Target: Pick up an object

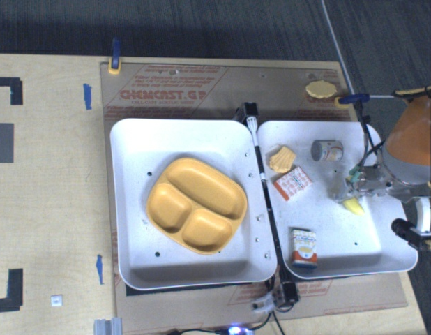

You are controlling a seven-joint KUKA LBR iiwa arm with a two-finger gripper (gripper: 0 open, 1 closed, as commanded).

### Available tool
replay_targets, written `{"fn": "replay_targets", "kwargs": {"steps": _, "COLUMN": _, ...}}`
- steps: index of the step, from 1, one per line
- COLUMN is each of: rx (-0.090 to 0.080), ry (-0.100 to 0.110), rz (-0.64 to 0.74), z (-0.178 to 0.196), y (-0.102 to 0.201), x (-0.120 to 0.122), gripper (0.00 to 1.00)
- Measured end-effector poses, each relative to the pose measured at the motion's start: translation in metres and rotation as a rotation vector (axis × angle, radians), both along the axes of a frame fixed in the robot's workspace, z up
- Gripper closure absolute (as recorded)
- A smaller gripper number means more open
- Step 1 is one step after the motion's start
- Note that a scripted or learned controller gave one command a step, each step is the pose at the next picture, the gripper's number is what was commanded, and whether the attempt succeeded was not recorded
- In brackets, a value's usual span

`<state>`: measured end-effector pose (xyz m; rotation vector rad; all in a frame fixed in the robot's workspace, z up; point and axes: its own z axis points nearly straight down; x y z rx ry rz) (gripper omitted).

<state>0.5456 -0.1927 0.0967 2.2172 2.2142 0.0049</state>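
The right bin point(383, 253) holds several small objects. A yellow wedge-shaped piece point(282, 158) and a red-and-white packet point(293, 183) lie near its left wall. A silver can point(327, 150) lies on its side toward the back, and a small orange-and-white carton point(304, 247) stands by the front wall. A small yellow object point(353, 205) lies on the bin floor at the right. My gripper point(349, 185) hangs low just above and behind this yellow object, in front of the can. The view does not show anything held.
The left bin point(125, 187) carries a large yellow divided plate point(196, 204). A round tan disc point(321, 89) and a blue clamp point(351, 98) sit on the board behind the right bin. The grey arm with its orange band point(411, 135) covers the right bin's far right side.
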Motion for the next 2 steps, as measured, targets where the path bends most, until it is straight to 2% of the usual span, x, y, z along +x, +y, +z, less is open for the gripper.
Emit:
{"fn": "replay_targets", "kwargs": {"steps": 1, "rx": 0.003, "ry": 0.005, "rz": 0.003, "z": 0.050, "y": 0.058, "x": -0.009, "gripper": 1.00}}
{"fn": "replay_targets", "kwargs": {"steps": 2, "rx": 0.004, "ry": 0.005, "rz": 0.003, "z": 0.088, "y": 0.139, "x": -0.013, "gripper": 1.00}}
